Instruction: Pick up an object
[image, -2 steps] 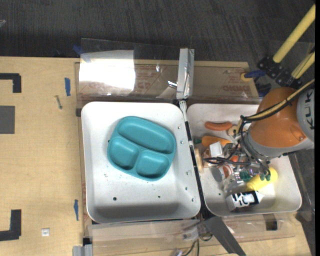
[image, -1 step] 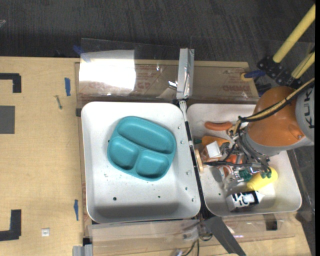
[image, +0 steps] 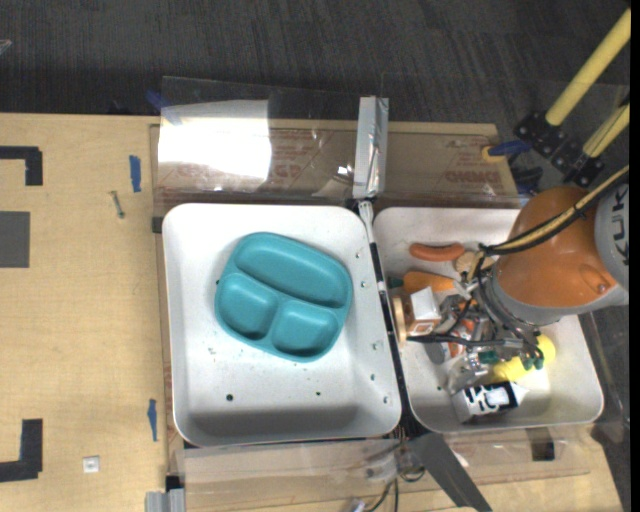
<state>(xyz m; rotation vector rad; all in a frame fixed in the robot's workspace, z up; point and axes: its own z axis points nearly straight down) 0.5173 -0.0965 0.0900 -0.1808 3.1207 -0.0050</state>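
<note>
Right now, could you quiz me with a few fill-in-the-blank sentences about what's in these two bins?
1. The teal divided plate lies in the ____ bin.
2. The plate has ____ compartments.
3. The arm reaches down over the ____ bin.
4. The arm's band is coloured ____.

Missing words: left; three; right; orange

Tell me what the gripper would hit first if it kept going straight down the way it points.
Probably the small clutter right under the gripper in the right bin: the black-and-white object or the yellow one beside it. Depth is unclear from this slanted view.
</note>
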